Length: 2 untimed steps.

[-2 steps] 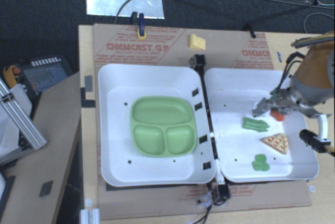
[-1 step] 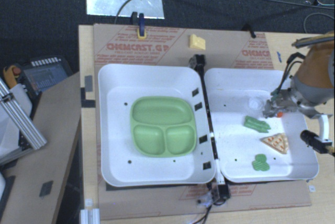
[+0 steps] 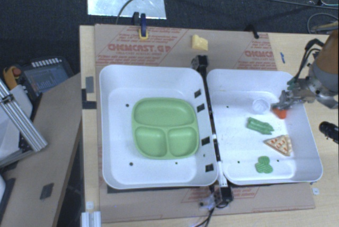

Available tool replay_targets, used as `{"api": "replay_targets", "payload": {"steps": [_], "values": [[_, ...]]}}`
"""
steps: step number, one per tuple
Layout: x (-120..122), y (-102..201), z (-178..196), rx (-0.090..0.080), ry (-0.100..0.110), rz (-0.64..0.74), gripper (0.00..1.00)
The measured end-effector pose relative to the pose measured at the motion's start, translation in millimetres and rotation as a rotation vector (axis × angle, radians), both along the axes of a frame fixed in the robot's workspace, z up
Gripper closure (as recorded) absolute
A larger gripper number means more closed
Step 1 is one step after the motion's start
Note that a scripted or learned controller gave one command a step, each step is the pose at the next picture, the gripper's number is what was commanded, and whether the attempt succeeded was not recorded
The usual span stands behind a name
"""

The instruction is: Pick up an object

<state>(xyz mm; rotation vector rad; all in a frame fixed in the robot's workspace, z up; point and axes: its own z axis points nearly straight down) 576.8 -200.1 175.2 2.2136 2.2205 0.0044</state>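
Observation:
My gripper (image 3: 286,102) is at the right bin's (image 3: 233,83) far right side, reaching in over the rim. A small orange-red object (image 3: 280,112) lies right at its tip, touching or nearly touching it. A clear round piece (image 3: 259,105) lies just left of that. Nearer the front are a green toy vegetable (image 3: 259,125), a pizza slice (image 3: 279,144) and a small green leafy toy (image 3: 264,166).
The left bin (image 3: 114,88) holds a green divided plate (image 3: 163,128). A yellow block (image 3: 199,42) lies on the cardboard behind the bins. Black clips line the seam between the bins. A cable crosses the floor behind the bench.

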Motion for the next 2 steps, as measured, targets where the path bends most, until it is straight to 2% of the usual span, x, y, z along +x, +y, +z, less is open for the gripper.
{"api": "replay_targets", "payload": {"steps": [2], "values": [[11.6, 6.0, 108.3, 0.000, -0.001, 0.003, 1.00]]}}
